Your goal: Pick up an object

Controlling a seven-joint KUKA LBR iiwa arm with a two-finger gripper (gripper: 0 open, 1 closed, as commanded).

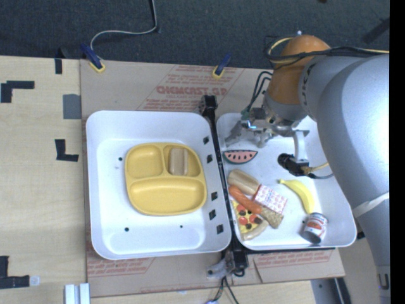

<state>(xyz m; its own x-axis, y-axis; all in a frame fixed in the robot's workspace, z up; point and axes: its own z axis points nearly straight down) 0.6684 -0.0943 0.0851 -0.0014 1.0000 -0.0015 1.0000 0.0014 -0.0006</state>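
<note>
The tool [253,126] hangs over the far end of the right bin [345,223], below the arm's orange band [292,68]; I cannot tell how it is set, since the wrist hides it. Just beside it, toward me, lies the watermelon slice [241,156], the nearest candidate for the pick, apart from the tool and flat on the bin floor. Farther out I see a banana [302,194], a small can [314,227] tipped near the bin's corner, and a crowded cluster against the divider: a hot dog in its bun [244,187], a red-and-white packet [272,199], and a pizza slice [247,220]. The left bin [101,189] holds a yellow compartment tray [166,185] with a small tan item [178,161] in its upper right compartment. In my judgement the risks are these: the watermelon slice is thin and may slip out as the tool closes on it, its place near the divider leaves little room to descend, and a reach into the cluster could catch two items or shove them aside. Both bins rest on the cardboard-covered surface [126,87].
</note>
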